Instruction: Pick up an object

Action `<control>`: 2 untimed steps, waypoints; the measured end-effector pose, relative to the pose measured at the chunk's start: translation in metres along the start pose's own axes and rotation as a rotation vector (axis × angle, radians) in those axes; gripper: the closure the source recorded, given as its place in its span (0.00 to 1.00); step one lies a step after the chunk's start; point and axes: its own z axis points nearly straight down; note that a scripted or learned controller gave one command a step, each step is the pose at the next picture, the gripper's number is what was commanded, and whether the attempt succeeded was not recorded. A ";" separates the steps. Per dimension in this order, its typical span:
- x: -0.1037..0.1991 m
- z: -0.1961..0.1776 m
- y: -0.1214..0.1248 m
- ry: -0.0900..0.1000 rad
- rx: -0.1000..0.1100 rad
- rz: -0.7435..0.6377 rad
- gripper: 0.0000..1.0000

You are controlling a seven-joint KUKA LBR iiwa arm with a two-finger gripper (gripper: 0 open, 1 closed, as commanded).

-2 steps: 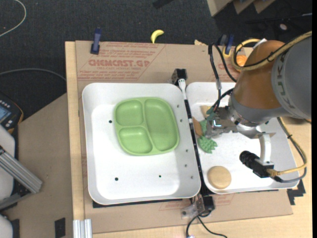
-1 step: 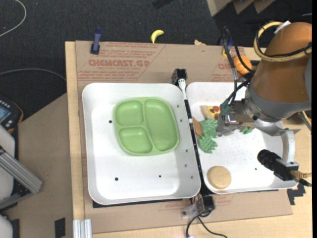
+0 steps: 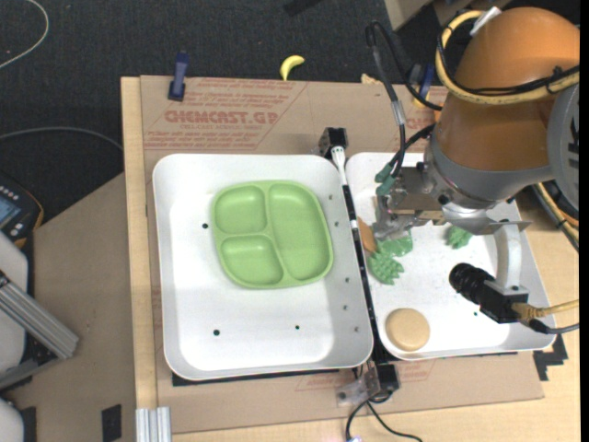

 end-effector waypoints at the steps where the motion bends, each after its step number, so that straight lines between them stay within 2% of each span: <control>1: 0.044 -0.063 0.001 0.001 -0.003 0.000 1.00; 2: 0.093 -0.095 0.001 0.001 -0.001 0.001 1.00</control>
